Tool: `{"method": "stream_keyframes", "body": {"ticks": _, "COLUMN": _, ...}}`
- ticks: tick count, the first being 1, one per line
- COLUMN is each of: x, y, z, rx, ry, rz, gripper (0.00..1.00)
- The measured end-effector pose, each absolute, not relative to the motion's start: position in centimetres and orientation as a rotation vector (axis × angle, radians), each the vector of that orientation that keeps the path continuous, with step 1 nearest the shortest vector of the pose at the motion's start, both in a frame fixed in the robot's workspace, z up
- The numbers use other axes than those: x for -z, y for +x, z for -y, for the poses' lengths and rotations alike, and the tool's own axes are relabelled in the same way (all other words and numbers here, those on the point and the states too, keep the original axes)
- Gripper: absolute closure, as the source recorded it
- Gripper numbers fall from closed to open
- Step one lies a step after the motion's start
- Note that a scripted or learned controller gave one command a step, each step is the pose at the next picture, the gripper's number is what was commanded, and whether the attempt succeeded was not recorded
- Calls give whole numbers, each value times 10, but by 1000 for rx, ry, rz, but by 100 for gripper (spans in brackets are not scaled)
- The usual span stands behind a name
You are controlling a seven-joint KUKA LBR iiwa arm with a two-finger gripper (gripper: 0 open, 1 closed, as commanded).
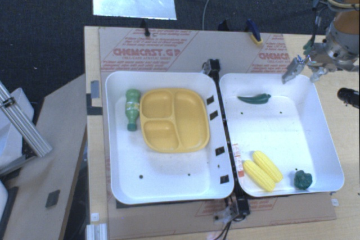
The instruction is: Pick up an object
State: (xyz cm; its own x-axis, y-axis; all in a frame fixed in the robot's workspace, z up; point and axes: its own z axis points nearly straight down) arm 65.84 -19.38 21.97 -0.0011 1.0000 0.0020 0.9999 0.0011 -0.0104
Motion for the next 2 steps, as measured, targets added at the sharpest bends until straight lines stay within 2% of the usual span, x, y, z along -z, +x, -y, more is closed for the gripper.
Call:
{"method": "stream_keyframes", "body": {"ticks": 1, "x": -229, "y": 661, "z": 193, "rx": 2, "ry": -2219, "rz": 2227, "gripper": 0}}
{"method": "stream_keyframes", "body": {"ticks": 2, "x": -171, "y": 667, "z": 200, "rx": -1, "ry": -2219, "rz": 2224, "gripper": 0}}
